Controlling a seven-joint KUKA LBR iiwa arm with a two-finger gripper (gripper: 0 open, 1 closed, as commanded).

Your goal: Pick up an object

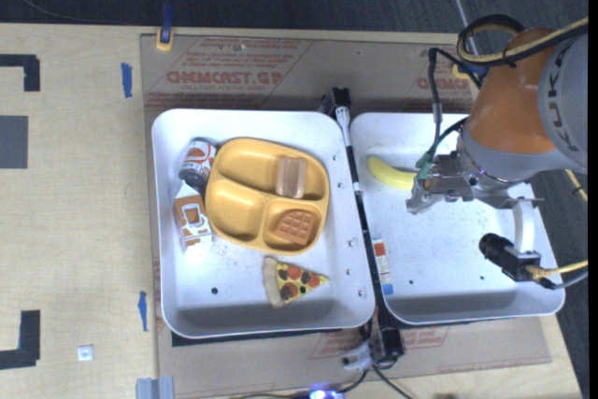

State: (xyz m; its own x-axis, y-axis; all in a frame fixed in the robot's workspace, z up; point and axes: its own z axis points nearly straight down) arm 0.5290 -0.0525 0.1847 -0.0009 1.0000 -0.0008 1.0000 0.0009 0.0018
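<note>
Arm: the grey body with its orange band fills the right of the view, highest off the bench and nearest the camera. It hangs over the right bin (pixel 458 304).

Gripper (pixel 422 192): sits low over the upper left part of the right bin, at the end of the wrist. Whether it is spread or pressed together: cannot tell, the wrist hardware masks the tips. Nothing visibly between them, so no grasp is recorded.

Candidate object: banana (pixel 388 171), yellow, lying flat on the right bin's floor near its upper left corner. It is the nearest loose item to the gripper.

Key relation: the banana lies just to the view's left of the gripper and slightly toward the top of the view. Its right end reaches in under or against the gripper; contact cannot be resolved. Most of its length sticks out clear to the left.

Orientation: long axis runs roughly left to right across the view, dipping a little toward the lower right, with a gentle curve. One end points toward the divider between the bins, the other toward the gripper.

Judgement: the gripper is over the banana's end, not its middle. A closing there would probably catch only the tip; a short shift to the view's left, closing across the short axis, looks safer.

Left bin (pixel 168 229): yellow divided tray (pixel 245 201), a pizza slice (pixel 291 280), a can (pixel 195 162). All well apart from the gripper.
</note>
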